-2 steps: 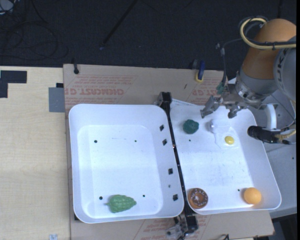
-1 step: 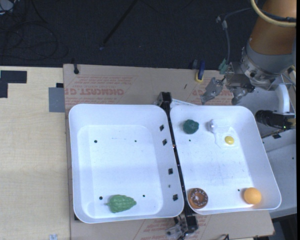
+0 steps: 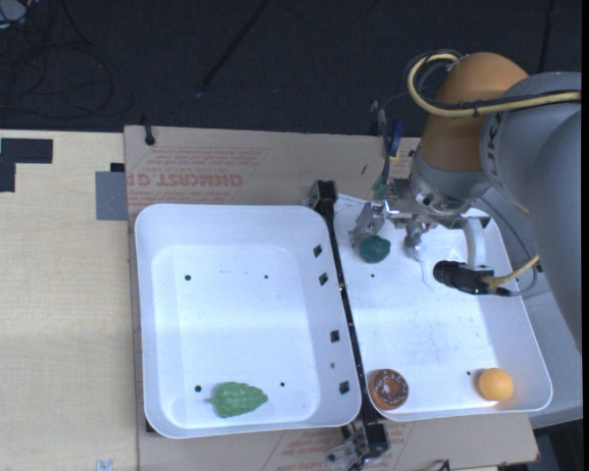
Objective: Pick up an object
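One fixed cam above bench [image 3: 49, 292], angled down, mid-range; frames left bin [image 3: 226, 283], right bin [image 3: 422, 332], arm [image 3: 530, 155] entering from right.

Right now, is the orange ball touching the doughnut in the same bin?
Apart. The camera view shows the orange ball and the doughnut with a wide strip of bare white bin floor between them.

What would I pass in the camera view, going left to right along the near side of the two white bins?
Green bumpy lump in the left bin → brown ring-shaped thing in the right bin → orange ball, also in the right bin.
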You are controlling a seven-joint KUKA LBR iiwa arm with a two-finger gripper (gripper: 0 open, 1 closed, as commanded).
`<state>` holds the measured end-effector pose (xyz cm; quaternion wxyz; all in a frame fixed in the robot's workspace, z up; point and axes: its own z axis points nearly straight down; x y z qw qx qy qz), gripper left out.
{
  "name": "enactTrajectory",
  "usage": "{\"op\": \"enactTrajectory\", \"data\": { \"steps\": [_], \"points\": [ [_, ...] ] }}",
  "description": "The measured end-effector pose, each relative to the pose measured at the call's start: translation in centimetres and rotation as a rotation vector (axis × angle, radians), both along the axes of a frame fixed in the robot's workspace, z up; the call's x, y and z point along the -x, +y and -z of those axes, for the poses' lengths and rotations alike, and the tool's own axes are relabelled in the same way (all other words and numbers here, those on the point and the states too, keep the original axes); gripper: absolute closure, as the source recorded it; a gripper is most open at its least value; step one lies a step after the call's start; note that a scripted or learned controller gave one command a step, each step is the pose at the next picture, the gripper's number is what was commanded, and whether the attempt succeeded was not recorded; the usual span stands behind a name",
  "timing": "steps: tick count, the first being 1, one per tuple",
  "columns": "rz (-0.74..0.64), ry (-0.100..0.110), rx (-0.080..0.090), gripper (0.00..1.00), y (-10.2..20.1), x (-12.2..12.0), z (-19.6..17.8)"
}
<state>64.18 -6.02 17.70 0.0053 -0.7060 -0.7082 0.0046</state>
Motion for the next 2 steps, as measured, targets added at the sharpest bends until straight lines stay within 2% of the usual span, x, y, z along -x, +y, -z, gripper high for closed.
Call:
{"op": "enactTrajectory", "data": {
  "steps": [1,2],
  "points": [
    [0.0,-0.015,0.0,0.0,2.3,-0.2,-4.5],
    [0.001,-0.007,0.001,0.0,3.5,-0.1,-0.8]
  ]
}}
